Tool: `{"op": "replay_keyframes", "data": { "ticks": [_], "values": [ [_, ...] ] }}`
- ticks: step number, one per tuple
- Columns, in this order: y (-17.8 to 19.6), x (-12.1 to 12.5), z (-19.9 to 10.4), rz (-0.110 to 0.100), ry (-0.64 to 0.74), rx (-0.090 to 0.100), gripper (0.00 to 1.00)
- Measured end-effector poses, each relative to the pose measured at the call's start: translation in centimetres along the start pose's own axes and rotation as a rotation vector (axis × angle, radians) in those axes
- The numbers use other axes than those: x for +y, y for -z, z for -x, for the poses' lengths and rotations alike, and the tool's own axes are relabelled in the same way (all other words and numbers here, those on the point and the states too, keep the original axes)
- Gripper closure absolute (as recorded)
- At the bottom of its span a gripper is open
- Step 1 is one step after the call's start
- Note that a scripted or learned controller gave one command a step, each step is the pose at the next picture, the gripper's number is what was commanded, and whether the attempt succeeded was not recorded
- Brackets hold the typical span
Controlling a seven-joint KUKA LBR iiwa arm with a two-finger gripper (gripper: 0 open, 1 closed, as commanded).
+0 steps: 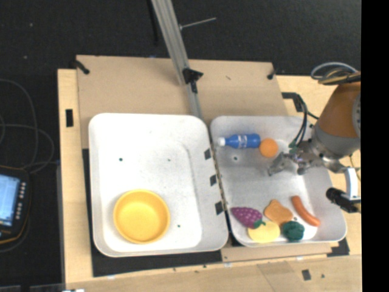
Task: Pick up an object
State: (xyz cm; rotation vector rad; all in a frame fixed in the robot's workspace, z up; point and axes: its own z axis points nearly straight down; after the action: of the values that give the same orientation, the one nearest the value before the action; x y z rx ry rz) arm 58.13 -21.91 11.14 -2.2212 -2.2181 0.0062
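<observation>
Yellow round plastic bowl [141, 215] sits in the left white bin [103, 132]. Right white bin [243, 126] holds a blue bottle [239, 141], orange ball [268, 148], purple grapes [245, 215] and orange carrot [304, 210]. Grey end effector [287, 164] hovers beside the ball, fingers spread, gripping nothing.

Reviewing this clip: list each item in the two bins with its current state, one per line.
yellow bowl: upright, alone in left bin
blue bottle: lying on its side, cap leftward
orange ball: resting beside the bottle
toy grapes: lying flat
toy hot dog: lying flat
gripper: over right bin, holding nothing
</observation>
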Motion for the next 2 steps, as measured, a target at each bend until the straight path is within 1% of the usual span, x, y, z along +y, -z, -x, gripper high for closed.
{"op": "replay_keyframes", "data": {
  "ticks": [1, 2],
  "values": [
    [1.5, 0.2, 0.1, 0.007, -0.003, 0.0, 1.0],
    [7.8, 0.5, -0.2, 0.013, 0.005, -0.002, 1.0]
  ]
}}
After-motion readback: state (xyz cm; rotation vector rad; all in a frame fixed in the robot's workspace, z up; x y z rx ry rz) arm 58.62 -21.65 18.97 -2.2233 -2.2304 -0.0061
